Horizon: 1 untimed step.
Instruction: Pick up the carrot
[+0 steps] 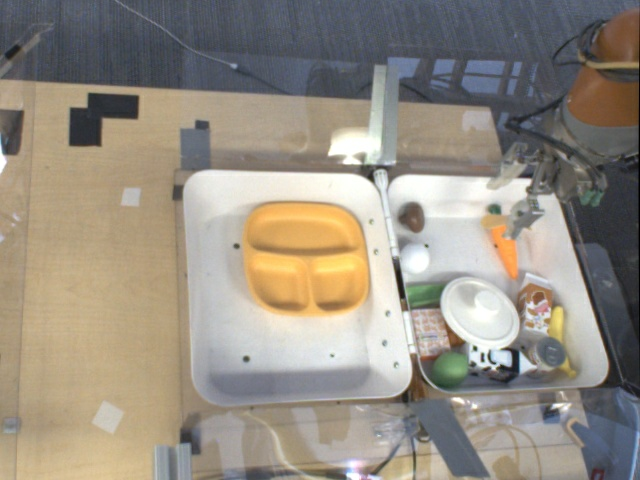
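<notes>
At the near edge of the right shallow white bin (592,308) lay a green lime (451,368), a black-and-white patterned packet (490,360) and a small grey can (549,352), with a yellow banana (558,336) along the right wall. Just beyond them sat a round white lidded bowl (480,310), flanked by a green cucumber (425,294) on its left and a brown snack carton (536,306) on its right. The small orange carrot (507,249) lay farther back, on bare bin floor near the right wall, its long axis running near to far with the narrow tip pointing toward the near edge (slightly rightward). The hand (530,204) hung right at the carrot's far, thick end; whether it touched or gripped the carrot could not be told. A white egg (414,259) and a brown rounded fruit (411,216) lay to the left, well apart. In the left white bin (210,298) on the counter (90,308) rested a yellow divided plastic plate (304,257).
</notes>
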{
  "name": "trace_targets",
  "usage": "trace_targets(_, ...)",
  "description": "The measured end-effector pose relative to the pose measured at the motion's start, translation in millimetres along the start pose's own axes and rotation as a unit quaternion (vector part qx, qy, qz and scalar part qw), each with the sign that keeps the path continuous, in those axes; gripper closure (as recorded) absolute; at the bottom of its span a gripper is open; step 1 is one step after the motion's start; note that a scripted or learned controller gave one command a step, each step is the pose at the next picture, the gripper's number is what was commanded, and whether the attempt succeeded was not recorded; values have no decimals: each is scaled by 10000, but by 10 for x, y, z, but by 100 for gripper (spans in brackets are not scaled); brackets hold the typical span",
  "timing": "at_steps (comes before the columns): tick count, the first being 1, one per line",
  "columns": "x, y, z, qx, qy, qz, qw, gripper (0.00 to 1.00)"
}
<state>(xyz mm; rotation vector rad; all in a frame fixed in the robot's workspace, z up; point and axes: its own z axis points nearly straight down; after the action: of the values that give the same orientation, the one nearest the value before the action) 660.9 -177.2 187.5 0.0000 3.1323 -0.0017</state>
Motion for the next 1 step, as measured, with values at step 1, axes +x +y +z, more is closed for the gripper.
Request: trace_targets(1,-54,174,949,16,-34,-413,9991,0)
